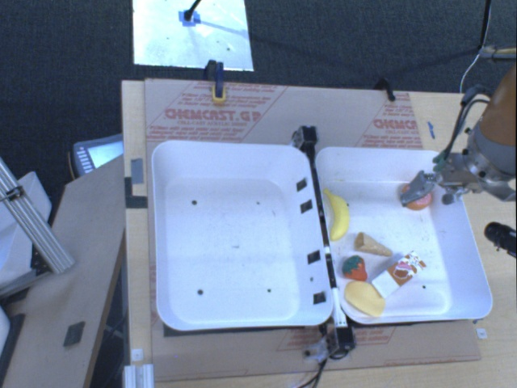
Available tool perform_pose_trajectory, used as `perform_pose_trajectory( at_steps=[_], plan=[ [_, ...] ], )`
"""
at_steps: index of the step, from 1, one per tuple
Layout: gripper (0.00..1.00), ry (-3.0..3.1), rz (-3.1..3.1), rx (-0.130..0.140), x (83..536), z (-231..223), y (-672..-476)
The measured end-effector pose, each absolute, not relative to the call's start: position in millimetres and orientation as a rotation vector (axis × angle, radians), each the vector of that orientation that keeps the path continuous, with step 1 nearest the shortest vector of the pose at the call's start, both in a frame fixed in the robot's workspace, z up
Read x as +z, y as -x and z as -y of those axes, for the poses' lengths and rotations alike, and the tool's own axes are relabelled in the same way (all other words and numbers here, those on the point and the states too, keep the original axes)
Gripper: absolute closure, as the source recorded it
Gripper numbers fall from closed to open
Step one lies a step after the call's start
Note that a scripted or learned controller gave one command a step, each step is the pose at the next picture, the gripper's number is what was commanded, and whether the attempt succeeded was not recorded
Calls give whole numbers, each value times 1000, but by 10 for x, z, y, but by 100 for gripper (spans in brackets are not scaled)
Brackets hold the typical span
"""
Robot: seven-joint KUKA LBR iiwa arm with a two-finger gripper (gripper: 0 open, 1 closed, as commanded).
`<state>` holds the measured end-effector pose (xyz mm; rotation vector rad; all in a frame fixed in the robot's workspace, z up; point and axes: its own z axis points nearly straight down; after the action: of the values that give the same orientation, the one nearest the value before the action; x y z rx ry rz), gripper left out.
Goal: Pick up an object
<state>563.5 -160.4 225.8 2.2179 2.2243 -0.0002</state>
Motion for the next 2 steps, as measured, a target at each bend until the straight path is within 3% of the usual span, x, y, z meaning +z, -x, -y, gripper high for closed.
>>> perform_pose_trajectory(
  at_steps=[1, 2],
  plan=[
    [100, -2214, -2226, 1, 2357, 1606, -5644],
    [100, -2199, -2227, 15, 3512, 836, -6074]
  ],
)
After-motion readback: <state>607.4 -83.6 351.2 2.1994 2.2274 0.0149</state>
